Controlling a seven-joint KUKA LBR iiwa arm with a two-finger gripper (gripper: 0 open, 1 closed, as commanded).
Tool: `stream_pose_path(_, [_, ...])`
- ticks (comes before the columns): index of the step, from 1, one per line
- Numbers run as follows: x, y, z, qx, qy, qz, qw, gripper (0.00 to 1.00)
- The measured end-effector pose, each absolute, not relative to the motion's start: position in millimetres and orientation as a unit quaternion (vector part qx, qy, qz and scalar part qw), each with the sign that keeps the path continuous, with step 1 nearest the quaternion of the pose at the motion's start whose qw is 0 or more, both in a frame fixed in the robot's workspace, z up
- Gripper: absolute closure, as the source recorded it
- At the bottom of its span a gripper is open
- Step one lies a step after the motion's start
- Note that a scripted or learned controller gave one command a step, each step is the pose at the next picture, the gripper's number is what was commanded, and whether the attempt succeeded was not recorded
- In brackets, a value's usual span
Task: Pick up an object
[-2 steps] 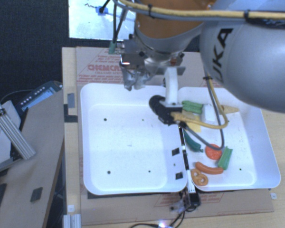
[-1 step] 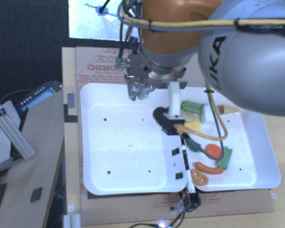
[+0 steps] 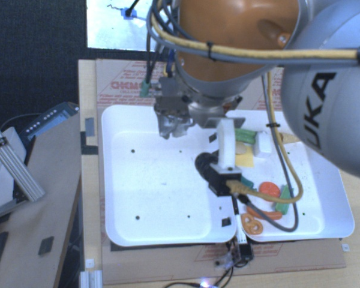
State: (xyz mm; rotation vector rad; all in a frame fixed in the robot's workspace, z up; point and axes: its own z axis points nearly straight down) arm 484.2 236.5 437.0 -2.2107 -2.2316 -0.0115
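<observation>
Several small objects, among them a green piece [image 3: 246,135] and a red disc [image 3: 269,189], lie together in the view's right bin [image 3: 327,218], so a pick must happen there. My gripper [image 3: 171,123] hangs over the other bin [image 3: 144,185]; its opening I cannot tell.

Glossy white plastic bins [image 3: 162,179], matt cardboard sheet [image 3: 123,83], smooth glossy orange band [image 3: 234,23]

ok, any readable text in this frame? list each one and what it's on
"UKA": large black letters running down the grey arm; the start of the word is not visible.
Red print on the cardboard sheet, along its far edge: too blurred to read.
Red print on the same sheet's near edge: too small and blurred to read.
Nothing else is legible.
</observation>
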Motion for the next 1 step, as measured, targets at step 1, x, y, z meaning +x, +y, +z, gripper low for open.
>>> stream_pose_path(1, [535.1,229.8,398.6,-0.707,-0.707,-0.0003,-0.001,1.0])
